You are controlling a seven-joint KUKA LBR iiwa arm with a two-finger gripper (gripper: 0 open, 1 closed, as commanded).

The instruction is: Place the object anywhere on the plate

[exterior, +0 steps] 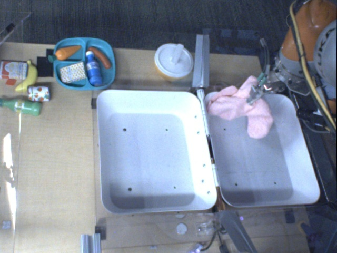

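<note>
The gripper (258, 93) sits clamped on the pink cloth (247, 111) in the right bin (295, 188). Lift straight up until the hanging end clears the bin wall, then carry it left toward the blue plate (108, 70).

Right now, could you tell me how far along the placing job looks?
Done: the gripper has reached the pink cloth at the far edge of the right bin. In hand: its fingers look pinched on the cloth's top fold. Left: lifting and carrying it; the only plate-like thing is the blue divided plate, far left.
</note>
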